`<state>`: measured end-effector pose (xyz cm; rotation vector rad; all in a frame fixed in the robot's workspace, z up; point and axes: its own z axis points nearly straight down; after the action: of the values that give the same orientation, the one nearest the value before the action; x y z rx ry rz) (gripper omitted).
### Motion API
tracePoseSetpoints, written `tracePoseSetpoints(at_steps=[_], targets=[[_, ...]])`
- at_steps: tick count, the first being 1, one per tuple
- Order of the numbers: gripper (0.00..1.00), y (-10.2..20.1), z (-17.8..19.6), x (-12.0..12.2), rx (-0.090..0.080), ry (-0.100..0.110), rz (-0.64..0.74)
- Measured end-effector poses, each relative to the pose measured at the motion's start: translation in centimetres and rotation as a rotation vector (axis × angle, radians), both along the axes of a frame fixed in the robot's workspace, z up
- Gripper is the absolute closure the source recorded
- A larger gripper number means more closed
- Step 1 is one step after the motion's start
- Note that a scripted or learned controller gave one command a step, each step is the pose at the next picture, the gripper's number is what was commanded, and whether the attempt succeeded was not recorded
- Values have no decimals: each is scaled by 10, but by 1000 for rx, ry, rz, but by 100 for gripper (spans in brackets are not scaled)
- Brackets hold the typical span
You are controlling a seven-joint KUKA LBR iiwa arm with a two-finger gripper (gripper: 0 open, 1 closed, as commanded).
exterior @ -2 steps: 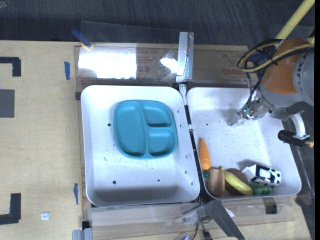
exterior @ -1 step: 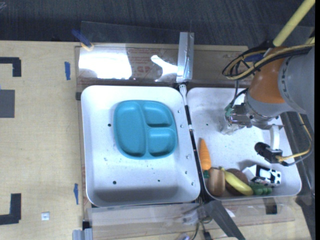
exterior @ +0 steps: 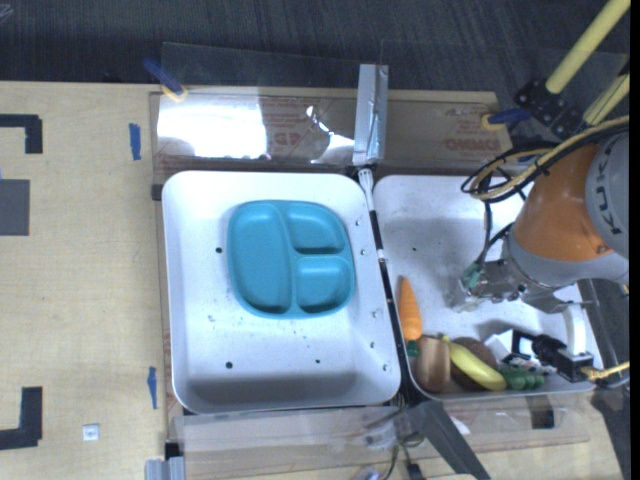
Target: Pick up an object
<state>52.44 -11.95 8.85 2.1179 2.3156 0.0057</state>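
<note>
My gripper [exterior: 484, 284] hangs low over the middle of the right bin [exterior: 425, 213], beneath the orange wrist band. An orange carrot [exterior: 410, 309] lies along the bin's left wall, to the gripper's left. At the front of the bin lie a yellow banana [exterior: 476, 367], a brown rounded block [exterior: 433, 362] and a small green item [exterior: 521, 376]. The gripper is behind and above this cluster, apart from all of it. Nothing shows held in it.
The left bin [exterior: 190, 298] holds a blue divided plate [exterior: 292, 258] in its middle. A clear upright panel [exterior: 255, 118] and a metal divider post [exterior: 369, 113] stand behind the bins. Bare white floor lies at the back of the right bin.
</note>
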Motion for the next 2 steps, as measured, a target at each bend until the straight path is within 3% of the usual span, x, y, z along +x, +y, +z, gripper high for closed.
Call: tracePoseSetpoints(at_steps=[1,2], targets=[[100,0,0,0,2,-2,-50],[100,-39,-1,47,-1,-2,-308]])
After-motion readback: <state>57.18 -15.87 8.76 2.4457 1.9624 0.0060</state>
